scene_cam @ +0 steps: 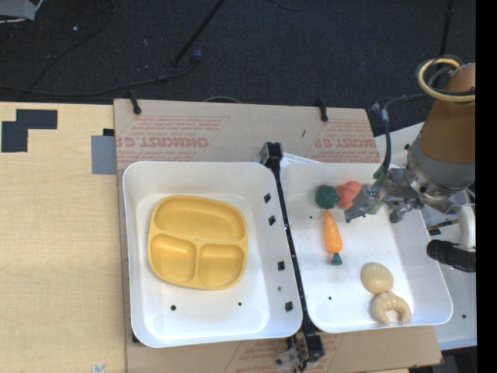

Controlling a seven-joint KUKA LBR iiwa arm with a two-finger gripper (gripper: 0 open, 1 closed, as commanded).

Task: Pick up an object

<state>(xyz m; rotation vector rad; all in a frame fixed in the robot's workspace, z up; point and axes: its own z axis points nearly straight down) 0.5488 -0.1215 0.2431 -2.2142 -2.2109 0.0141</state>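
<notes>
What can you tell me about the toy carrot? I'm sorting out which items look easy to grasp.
The toy carrot is a small orange cone with a dark green stub at its narrow lower end, smooth and plastic-looking. It lies flat on the floor of the right-hand bin, near the divider, its long axis running nearly straight up and down the view. Nothing touches it: the dark green ball sits just above it, and the gripper is apart, to its upper right.

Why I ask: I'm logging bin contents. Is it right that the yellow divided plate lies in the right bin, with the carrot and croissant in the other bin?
Not quite. The camera view shows the yellow divided plate in the left bin, not the right one. The carrot and croissant do lie in the other bin, the right bin.
</notes>
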